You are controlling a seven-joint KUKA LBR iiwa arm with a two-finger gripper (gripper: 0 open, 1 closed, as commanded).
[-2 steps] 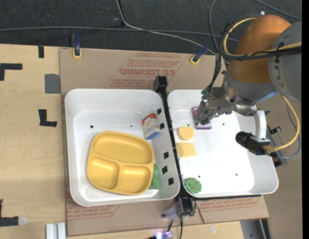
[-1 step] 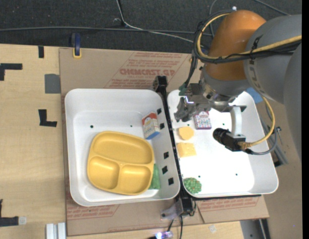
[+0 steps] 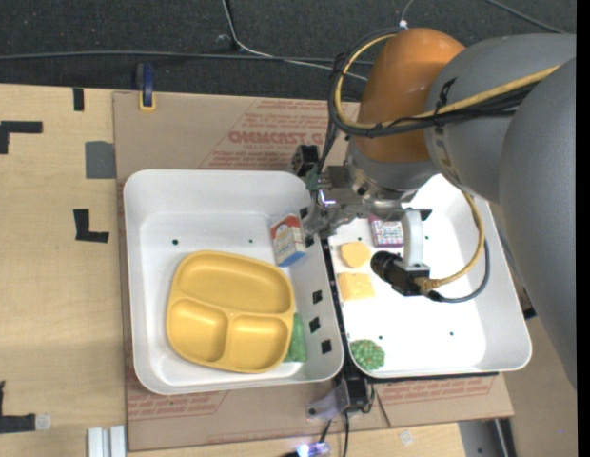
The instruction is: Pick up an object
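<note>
2 bins (image 3: 143, 255): yellow tray (image 3: 230, 309) filling left floor; fingers' (image 3: 324, 208) state unclear above the shared rim.

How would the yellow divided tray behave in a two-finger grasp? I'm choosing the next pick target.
The yellow divided tray looks like rigid moulded plastic, so probably stiff and light. It is wide and shallow, so a rim grasp would likely let it tilt. Its glossy surface may be slippery. It won't roll.
</note>
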